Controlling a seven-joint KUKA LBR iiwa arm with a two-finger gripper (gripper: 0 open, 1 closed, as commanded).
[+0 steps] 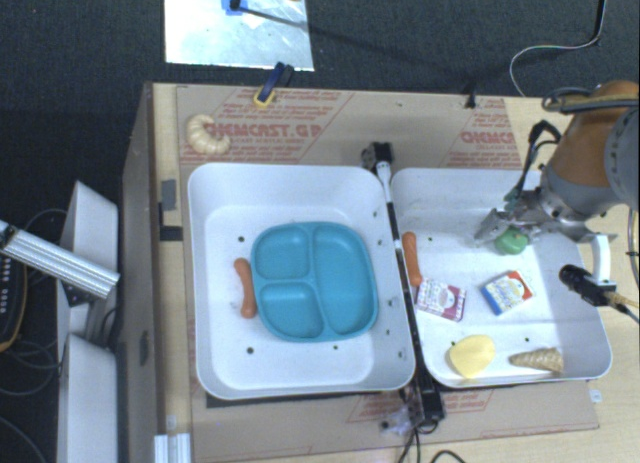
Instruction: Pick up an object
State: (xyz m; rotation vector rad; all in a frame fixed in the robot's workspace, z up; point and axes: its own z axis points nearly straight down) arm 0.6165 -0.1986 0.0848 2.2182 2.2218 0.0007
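Observation:
My gripper [505,225] hangs low over the upper right part of the right bin [440,201], reaching in from the right. A small green object [513,243] lies right under its tip, touching or nearly touching it; whether it is gripped is not visible. Elsewhere in this bin lie a blue, white and red carton [506,291], a pink-and-white packet [440,298], a yellow rounded piece [471,354], a tan cone-shaped piece [537,358] and an orange sausage [411,256] along the left wall.
The left bin [215,211] holds a blue divided plate [313,281] and another orange sausage [243,286]. On the cardboard behind the bins lie a beige ridged object [207,132] and a blue-and-yellow tool [270,84]. A black divider [395,251] separates the bins.

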